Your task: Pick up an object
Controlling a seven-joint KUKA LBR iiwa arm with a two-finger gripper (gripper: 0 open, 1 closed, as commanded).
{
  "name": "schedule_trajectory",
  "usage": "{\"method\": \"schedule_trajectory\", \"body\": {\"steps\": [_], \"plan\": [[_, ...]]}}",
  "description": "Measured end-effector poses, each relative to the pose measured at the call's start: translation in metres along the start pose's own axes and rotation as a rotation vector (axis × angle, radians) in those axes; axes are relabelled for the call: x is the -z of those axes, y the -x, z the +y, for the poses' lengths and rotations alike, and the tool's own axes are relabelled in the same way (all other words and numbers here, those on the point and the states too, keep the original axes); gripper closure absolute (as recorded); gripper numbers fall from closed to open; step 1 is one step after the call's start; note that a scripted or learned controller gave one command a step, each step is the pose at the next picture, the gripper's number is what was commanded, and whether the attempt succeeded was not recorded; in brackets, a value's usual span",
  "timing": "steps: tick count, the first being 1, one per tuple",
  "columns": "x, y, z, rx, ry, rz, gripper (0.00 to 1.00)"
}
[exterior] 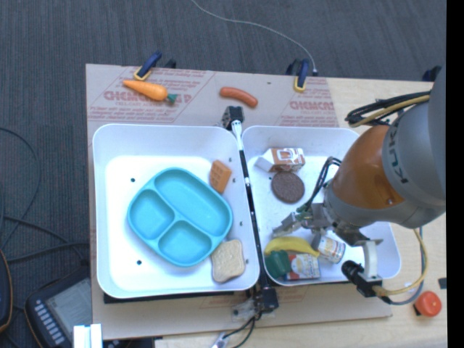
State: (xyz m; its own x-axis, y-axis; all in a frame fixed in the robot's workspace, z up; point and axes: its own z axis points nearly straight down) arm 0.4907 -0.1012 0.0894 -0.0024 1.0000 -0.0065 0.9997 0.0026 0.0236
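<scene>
Banana [290, 246] lies in the right bin [341, 138], just beside my gripper [301, 220], which hovers low over it; I cannot tell how it is set. The bench's cardboard top [196, 93] bears a carrot [146, 90] and a sausage [238, 96]. Dark carpet [72, 20] surrounds everything.
</scene>
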Motion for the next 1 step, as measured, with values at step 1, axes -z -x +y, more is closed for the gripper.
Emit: {"method": "schedule_trajectory", "body": {"steps": [1], "plan": [[0.0108,0.0012,0.0022,-0.001,0.006,-0.003,1.0]]}}
